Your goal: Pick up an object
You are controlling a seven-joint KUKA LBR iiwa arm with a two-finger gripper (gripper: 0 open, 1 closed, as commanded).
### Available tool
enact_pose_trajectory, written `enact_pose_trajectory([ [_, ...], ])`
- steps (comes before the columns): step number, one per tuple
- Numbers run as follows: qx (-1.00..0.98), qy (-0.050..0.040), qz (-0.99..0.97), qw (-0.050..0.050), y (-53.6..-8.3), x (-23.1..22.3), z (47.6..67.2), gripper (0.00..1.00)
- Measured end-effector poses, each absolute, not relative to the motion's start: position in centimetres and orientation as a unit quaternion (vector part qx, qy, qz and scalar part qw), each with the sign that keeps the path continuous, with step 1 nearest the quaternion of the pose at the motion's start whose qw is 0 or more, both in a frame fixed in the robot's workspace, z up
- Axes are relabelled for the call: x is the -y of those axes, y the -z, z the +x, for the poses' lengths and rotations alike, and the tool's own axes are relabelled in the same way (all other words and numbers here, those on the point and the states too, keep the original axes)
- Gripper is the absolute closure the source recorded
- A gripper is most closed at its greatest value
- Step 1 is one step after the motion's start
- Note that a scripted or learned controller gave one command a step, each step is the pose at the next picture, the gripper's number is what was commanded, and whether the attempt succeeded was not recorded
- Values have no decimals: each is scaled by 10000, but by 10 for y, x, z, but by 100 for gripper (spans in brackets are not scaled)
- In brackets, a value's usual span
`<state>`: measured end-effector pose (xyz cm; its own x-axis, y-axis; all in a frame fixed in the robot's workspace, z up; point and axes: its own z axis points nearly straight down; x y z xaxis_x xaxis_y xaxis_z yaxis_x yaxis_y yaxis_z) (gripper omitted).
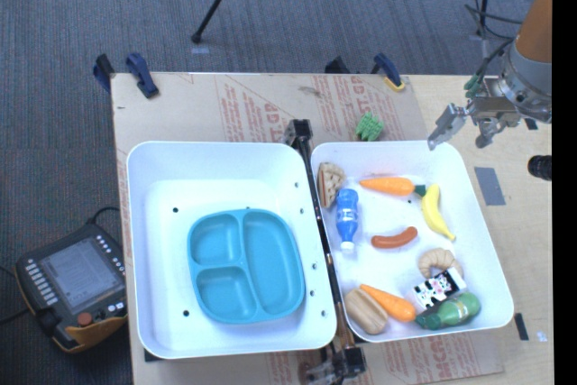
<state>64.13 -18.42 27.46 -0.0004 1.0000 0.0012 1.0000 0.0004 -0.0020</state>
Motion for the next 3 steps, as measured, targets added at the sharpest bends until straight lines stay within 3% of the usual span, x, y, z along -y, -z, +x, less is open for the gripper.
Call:
enact_pose_trajectory([
  [1, 7380, 14, -6748, 39, -87, 209, 644, 0],
  [2, 7386, 5, -6741, 26, -98, 210, 645, 100],
  [3, 7387, 5, -6740, 28, -98, 210, 645, 0],
])
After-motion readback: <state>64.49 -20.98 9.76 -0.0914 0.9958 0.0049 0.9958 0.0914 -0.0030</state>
